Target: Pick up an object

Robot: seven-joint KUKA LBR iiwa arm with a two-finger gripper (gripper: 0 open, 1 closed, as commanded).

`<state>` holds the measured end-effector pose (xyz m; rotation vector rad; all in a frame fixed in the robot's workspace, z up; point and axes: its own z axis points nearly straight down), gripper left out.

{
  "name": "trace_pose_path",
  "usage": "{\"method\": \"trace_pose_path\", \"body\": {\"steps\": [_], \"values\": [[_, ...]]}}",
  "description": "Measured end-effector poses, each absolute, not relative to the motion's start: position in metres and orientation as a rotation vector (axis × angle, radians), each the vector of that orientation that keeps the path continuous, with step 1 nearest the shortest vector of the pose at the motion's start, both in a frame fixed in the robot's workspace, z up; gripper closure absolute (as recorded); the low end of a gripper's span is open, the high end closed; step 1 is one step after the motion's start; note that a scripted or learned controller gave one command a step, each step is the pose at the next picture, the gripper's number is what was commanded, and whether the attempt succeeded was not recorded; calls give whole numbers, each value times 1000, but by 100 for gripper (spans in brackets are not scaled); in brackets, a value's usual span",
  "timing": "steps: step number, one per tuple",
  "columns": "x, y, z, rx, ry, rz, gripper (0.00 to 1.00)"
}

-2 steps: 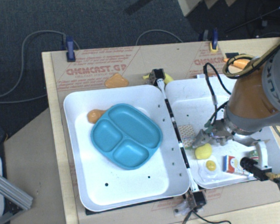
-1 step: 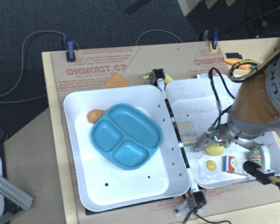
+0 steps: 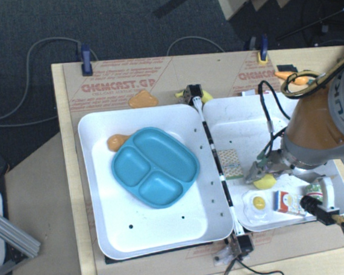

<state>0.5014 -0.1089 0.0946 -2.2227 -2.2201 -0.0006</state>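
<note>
The arm [image 3: 319, 129] reaches in from the right over the right bin [image 3: 236, 112], its orange band above the wrist, and the gripper [image 3: 261, 170] is down near the bin floor toward the bin's left half. Whether it is apart or together cannot be told, since the wrist hides much of it. A small yellow piece [image 3: 264, 183] lies just under and beside the gripper tip, touching or nearly touching it (contact is too close to judge). To the left of the gripper, against the divider, lies a small patterned pad [image 3: 229, 158], with a grey scrap [image 3: 234, 172] just below it. Nearer the front of the right bin sits a white fried egg toy [image 3: 258, 205] with a yellow yolk, and just right of it a small red, white and blue carton [image 3: 283, 202]. The left bin [image 3: 96, 171] holds a blue divided plate [image 3: 155, 165], tilted in the view, with an orange lump [image 3: 117, 142] touching its upper left edge. Another orange piece [image 3: 142, 99] rests on the bench [image 3: 73, 113] behind the left bin.
</note>
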Motion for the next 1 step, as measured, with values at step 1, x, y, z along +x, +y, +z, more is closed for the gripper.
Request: {"method": "trace_pose_path", "body": {"steps": [1], "values": [[541,7,190,-2211,-2242,-18,100]]}}
